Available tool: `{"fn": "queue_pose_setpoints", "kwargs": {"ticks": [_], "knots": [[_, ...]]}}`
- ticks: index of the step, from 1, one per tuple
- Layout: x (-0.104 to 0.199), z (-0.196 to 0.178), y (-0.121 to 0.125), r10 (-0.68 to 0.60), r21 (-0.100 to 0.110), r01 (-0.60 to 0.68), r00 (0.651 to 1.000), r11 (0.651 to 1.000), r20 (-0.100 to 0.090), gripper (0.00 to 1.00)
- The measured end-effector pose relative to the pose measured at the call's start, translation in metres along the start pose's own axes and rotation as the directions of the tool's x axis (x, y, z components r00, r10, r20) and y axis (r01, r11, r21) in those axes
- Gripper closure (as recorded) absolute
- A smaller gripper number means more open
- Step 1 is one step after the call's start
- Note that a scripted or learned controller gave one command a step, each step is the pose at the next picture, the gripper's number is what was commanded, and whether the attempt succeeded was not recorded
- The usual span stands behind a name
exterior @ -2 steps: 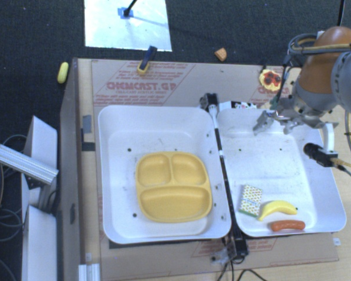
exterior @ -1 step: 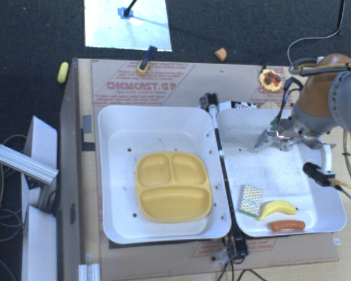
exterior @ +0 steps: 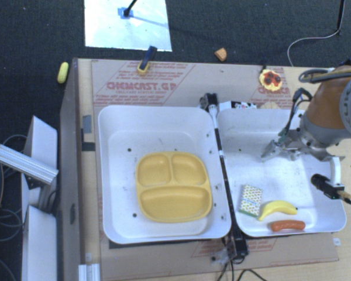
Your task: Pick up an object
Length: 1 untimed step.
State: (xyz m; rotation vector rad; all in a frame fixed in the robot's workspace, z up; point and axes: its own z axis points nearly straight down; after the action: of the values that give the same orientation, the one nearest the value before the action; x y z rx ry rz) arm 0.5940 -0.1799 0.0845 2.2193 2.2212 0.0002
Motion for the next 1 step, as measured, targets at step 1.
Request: {"fn": "queue_pose_setpoints", "kwargs": {"ticks": [1], "knots": [[-0.0270, -0.0970, 0.0437, -0.003, -0.005, 0.003, 1.000, 1.000, 0.002, 0.00]]}}
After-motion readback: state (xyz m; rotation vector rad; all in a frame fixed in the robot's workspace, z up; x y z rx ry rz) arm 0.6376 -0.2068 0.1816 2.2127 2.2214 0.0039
